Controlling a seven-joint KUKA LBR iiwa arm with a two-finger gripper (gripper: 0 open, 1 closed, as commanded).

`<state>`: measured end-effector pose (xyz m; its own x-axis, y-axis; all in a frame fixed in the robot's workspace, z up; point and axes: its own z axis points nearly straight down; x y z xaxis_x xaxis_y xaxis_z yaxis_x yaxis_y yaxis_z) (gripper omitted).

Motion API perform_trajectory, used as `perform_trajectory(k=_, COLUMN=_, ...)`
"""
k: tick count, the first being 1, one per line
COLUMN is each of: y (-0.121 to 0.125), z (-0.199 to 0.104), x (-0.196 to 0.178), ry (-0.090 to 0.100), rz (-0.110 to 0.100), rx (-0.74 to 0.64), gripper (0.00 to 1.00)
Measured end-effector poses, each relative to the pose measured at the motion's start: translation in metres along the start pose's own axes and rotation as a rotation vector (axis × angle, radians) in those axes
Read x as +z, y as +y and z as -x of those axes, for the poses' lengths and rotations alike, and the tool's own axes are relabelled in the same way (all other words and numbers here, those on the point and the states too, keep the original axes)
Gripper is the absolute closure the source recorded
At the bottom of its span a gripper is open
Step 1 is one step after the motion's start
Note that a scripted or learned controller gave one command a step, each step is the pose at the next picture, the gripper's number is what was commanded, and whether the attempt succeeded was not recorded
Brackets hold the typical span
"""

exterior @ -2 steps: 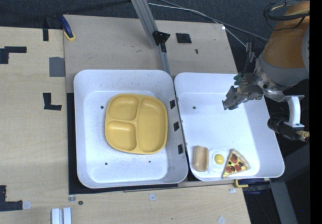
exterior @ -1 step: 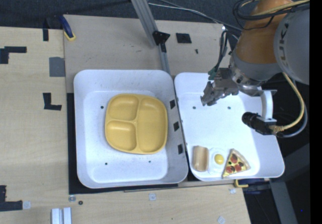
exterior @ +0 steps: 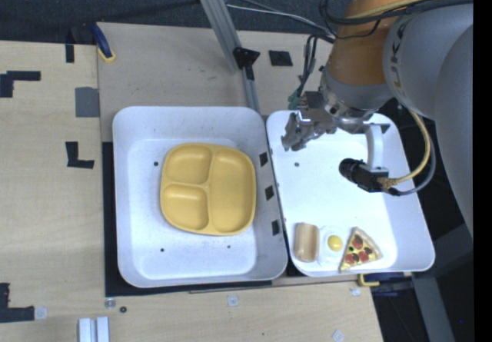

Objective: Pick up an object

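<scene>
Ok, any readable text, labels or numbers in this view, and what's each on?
None: no word, number or brand can be read.
Yellow plate: plain, no print.
Toy food in the right bin: pizza slice, egg, bread, no lettering.
Arm and gripper: no legible label.
Black tape pieces on the bench: blank marks, not signs.

A pale wooden counter [exterior: 177, 71] carries two shallow white bins side by side, the left bin [exterior: 127, 194] touching the right bin [exterior: 400, 202].
</scene>
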<state>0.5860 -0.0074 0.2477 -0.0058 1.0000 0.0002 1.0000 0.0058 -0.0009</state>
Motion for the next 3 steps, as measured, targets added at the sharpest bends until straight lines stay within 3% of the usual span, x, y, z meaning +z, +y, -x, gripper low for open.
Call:
perform_trajectory(k=1, y=0.015, z=-0.047, x=0.001, ry=0.001, rz=0.000, rx=-0.001, gripper=1.00)
perform_trajectory(k=2, y=0.029, z=-0.101, x=0.027, ry=0.000, rz=-0.002, rx=0.000, gripper=1.00)
perform_trajectory(k=3, y=0.029, z=-0.098, x=0.025, ry=-0.001, rz=-0.001, rx=0.003, gripper=0.00)
